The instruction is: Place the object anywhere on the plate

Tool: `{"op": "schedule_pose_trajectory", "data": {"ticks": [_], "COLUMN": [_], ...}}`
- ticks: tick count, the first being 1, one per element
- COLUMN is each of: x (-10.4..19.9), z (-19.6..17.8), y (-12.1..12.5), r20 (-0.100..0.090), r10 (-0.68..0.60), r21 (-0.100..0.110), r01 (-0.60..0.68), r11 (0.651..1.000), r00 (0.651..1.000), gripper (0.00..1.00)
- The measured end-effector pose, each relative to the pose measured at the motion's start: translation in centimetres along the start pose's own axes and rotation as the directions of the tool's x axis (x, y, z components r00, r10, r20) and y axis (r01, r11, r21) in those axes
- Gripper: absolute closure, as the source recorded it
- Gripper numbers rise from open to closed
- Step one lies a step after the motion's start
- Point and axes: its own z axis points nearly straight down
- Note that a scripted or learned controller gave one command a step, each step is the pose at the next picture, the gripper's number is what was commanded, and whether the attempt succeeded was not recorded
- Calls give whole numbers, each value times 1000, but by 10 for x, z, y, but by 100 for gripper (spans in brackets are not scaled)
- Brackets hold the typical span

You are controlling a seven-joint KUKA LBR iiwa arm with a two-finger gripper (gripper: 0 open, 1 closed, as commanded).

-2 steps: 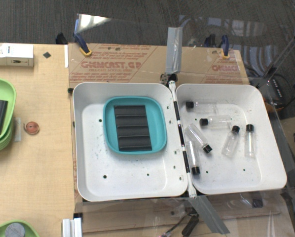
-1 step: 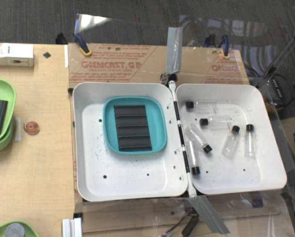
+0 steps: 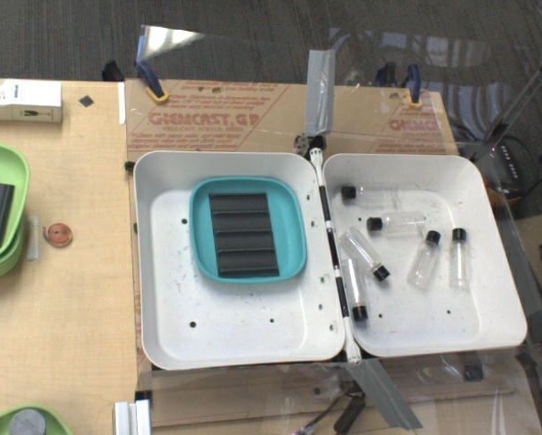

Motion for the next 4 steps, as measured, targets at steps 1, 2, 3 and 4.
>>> {"op": "schedule_pose_trajectory", "data": {"ticks": [1,2,3,4], "x": [2,-1,1,0], "z": [0,0,0,0], "y": [0,0,0,0], "r20": [-1,1,0,1], "r10": [-1,2,0,2], "r21": [0,1,0,1], "r01": [1,-2,0,-2], "r11": [1000,1000,1000,1000], "r00": [1000,1000,1000,1000], "gripper": [0,0,0,0]}}
